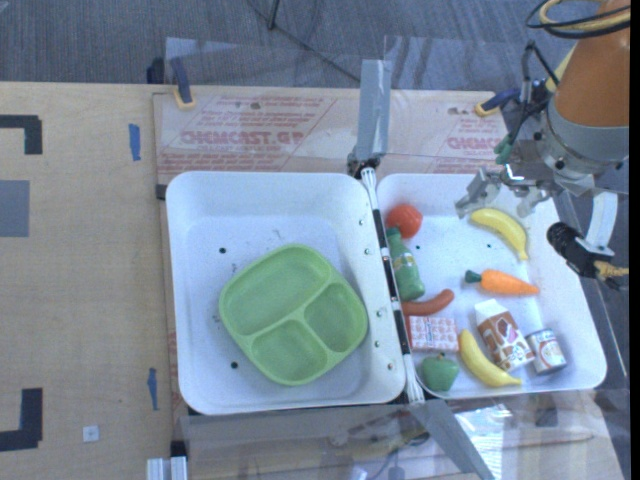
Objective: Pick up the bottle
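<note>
A green bottle lies along the left wall of the right bin, just below a red tomato. A second small bottle, brown and white with a pale cap, lies near the bin's front right. My gripper hangs over the back of the right bin, just above a yellow banana. Its fingers are spread open with nothing between them. It is well to the right of the green bottle and behind the brown one.
The right bin also holds a carrot, a red sausage, a pink box, a second banana, a green fruit and a can. A green divided plate sits in the left bin.
</note>
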### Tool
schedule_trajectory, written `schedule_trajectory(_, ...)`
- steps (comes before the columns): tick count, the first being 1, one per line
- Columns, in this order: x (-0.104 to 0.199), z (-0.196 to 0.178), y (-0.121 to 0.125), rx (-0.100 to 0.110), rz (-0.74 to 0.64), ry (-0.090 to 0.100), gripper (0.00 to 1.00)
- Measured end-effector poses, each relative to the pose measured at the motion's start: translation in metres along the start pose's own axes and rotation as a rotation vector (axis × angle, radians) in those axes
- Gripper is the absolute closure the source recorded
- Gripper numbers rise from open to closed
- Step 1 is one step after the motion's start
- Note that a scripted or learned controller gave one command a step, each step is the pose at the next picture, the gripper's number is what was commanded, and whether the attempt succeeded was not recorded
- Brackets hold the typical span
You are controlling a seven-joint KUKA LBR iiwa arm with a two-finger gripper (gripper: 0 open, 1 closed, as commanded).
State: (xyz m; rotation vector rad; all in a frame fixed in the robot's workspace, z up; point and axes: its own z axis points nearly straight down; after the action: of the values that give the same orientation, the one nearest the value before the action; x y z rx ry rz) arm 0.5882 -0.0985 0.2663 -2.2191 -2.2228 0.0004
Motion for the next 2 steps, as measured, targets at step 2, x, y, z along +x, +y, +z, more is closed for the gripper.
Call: schedule_trajectory(2, -0.057, 0.078, 0.024, 0.000, 0.681, -0.001, 0.00)
